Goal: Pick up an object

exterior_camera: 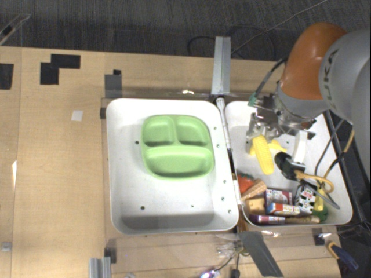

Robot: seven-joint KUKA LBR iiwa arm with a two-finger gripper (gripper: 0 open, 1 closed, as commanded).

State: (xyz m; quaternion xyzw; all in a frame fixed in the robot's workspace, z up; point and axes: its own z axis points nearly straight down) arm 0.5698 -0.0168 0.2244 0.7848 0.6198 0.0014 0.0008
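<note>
Hovering low in the right white bin point(342, 204) at centre right of the frame, the claw point(262, 131) sits right above the yellow plastic corn cob point(262, 154); its state cannot be told. The lift is judged undone.

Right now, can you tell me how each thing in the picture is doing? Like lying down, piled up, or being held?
Green divided plate: lying flat, right side up, in the left bin.
Yellow corn cob: lying in the right bin, just under the gripper.
Small items: piled together at the right bin's near end.
Gripper: low over the corn; grip unclear.
</note>
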